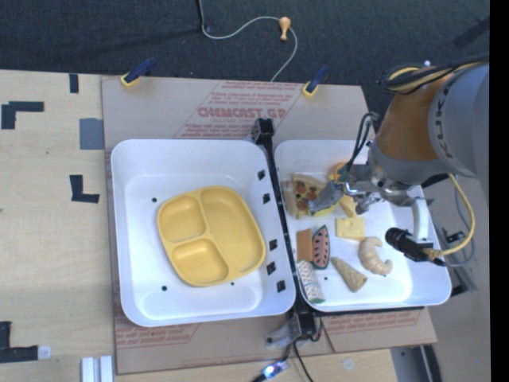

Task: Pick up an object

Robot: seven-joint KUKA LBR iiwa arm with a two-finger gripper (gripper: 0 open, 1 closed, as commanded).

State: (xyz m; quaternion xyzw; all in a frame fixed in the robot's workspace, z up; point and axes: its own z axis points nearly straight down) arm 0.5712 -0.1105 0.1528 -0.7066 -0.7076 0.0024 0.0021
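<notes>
Overhead, slantwise onto a bench with two shallow white bins side by side
Left bin point(131, 213): holds a yellow divided plate point(210, 235), three compartments, lying flat near the middle, turned a little askew
Right bin point(433, 289): scattered with small toy foods, all lying loose on the floor
Pizza slice point(303, 192): near the divider wall, upper left part of the right bin, just beside the gripper's lower finger
Cheese wedge point(351, 228): pale yellow, mid-bin, just below the gripper
Watermelon slice point(320, 247): red with dark rind, below the pizza slice, touching or almost touching a brown rectangular piece point(304, 244) on its left
Croissant point(374, 256): tan, curled, right of the watermelon slice, toward the near wall
Cone-shaped piece point(348, 273): tan, pointing up-left, just beside the croissant
Wrapped bar point(309, 281): printed, lying along the divider at the near left corner
Arm point(429, 126): grey with orange band, reaching in from the right over the far right corner of the right bin
Gripper point(340, 196): low over the upper middle of the right bin, between pizza slice and cheese wedge; fingers spread apart, nothing seen between them
Under the bins: brown cardboard sheet point(231, 110) with red print, clamped at the far edge by blue and yellow clips point(138, 72)
Beyond the bench: dark carpet, thin white cord point(246, 26) looping across it
</notes>
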